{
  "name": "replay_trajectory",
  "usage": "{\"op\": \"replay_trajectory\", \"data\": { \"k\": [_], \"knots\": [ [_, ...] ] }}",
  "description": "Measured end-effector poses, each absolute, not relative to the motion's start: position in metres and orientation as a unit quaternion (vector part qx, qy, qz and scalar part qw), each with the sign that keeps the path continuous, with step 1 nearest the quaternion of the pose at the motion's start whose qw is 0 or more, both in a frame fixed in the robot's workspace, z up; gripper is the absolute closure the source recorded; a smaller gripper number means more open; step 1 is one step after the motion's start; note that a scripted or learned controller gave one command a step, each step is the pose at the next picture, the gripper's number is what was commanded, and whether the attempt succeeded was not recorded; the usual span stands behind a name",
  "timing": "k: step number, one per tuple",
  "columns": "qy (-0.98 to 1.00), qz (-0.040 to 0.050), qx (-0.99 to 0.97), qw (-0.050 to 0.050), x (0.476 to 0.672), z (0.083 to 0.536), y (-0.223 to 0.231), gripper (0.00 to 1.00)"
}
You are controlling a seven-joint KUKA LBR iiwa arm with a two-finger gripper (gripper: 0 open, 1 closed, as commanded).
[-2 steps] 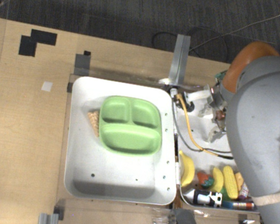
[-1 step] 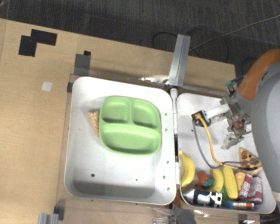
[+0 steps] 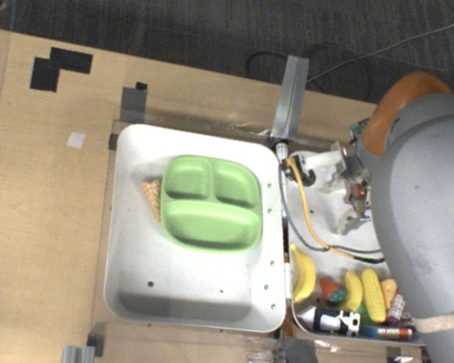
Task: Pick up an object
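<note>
The grey arm (image 3: 433, 205) reaches over the right bin (image 3: 318, 199) from the right. Its gripper (image 3: 353, 204) hangs low over the bin's far part, above bare white floor, with a yellow cable (image 3: 308, 221) looping beside it. At the near end of this bin lie a banana (image 3: 304, 275), a second yellow fruit (image 3: 354, 288), a corn cob (image 3: 374, 293), a small red piece (image 3: 331, 290), a black bottle (image 3: 333, 321) and a red marker (image 3: 392, 332). The gripper is apart from all of them, and the arm hides the bin's right side.
In the left bin (image 3: 185, 301) a green divided plate (image 3: 210, 202) sits toward the far side. A tan textured piece (image 3: 152, 198) lies against the plate's left edge. A metal post (image 3: 292, 93) stands behind the gap between the bins.
</note>
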State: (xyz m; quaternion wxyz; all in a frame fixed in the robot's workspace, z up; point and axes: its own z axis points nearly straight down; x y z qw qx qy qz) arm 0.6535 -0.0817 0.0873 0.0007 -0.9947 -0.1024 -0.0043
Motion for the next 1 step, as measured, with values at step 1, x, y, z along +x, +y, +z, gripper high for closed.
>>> {"op": "replay_trajectory", "data": {
  "k": [1],
  "knots": [
    [-0.103,-0.0040,-0.995,0.001,0.6585,0.0869,-0.0993,0.00]
  ]
}}
